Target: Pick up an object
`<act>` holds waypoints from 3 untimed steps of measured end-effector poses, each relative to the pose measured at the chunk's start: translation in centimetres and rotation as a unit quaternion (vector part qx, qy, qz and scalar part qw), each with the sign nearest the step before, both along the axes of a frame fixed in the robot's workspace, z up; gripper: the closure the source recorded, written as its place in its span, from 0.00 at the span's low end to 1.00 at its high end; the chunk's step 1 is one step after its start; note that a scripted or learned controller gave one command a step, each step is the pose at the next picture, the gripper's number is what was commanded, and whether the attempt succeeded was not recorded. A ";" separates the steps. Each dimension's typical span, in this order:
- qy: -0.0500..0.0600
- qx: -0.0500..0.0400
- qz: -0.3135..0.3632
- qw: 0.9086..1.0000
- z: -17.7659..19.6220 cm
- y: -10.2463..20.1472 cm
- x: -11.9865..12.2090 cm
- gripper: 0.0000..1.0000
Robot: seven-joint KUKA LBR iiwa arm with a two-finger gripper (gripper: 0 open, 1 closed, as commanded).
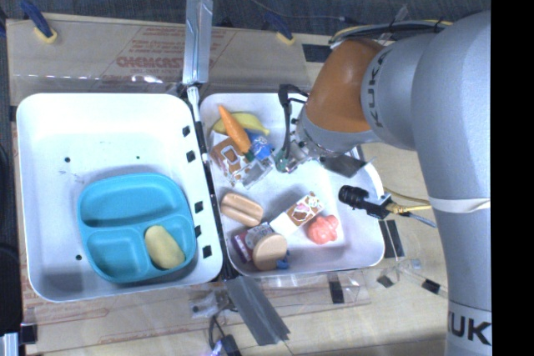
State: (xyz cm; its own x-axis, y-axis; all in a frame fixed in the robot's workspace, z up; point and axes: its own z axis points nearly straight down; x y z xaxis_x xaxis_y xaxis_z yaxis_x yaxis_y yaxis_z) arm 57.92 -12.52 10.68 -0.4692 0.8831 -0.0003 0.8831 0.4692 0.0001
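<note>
The right bin (367, 250) holds several toy foods. A carrot (234, 129) lies across a banana (248, 122) at the back. Below them sit a clear packet with brown contents (236, 163) and a blue piece (261, 150). Nearer the front lie a hot dog bun (241, 208), a printed white carton (299, 212), a pink strawberry-like piece (323, 228) and a round brown bun (270, 248). My gripper (286, 161) hangs low in the bin just right of the blue piece and the packet, largely hidden under the orange wrist band.
The left bin (50, 125) carries a blue divided tray (125, 208) with a yellow potato-like object (164, 247) in its front right compartment. A metal clamp (197, 37) stands at the divider between the bins. Cables run along the bench at the right.
</note>
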 end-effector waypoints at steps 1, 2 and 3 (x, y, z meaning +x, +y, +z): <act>0.000 0.000 0.034 0.999 1.3 -1.3 5.9 0.00; -0.002 -0.001 0.164 0.986 3.3 -1.0 7.9 0.00; 0.002 0.000 -0.023 1.000 -0.8 -3.0 5.1 0.00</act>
State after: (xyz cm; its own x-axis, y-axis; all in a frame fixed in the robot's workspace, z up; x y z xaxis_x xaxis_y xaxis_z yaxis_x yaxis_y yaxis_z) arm 63.01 -15.54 9.90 -0.4273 0.9041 0.0019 0.9041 0.4273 -0.0029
